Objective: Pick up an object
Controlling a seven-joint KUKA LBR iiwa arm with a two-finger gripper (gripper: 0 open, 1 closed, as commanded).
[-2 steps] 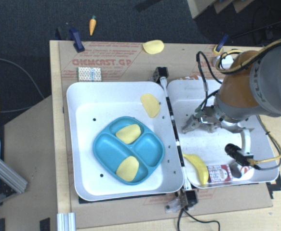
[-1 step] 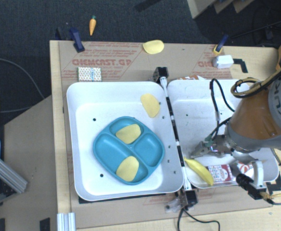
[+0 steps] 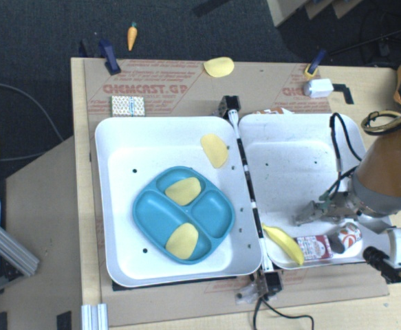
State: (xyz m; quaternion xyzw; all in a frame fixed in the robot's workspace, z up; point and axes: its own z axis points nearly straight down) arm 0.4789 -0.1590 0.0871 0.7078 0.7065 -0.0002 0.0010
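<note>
My gripper (image 3: 318,212) hangs low in the right bin (image 3: 289,150), toward its front right, on the grey arm with its orange band (image 3: 387,174). Just in front of it a red and white packet (image 3: 324,245) lies flat against the bin's front wall. A yellow banana (image 3: 283,244) rests in the bin's front left corner, left of the packet and apart from the gripper. Nothing shows in the gripper's grasp.
The left bin (image 3: 117,150) holds a blue divided plate (image 3: 145,212) with two yellow pieces (image 3: 183,190) in it, and a loose yellow piece (image 3: 214,150) near its back right corner. Another yellow piece (image 3: 219,67) lies on the bench behind the bins.
</note>
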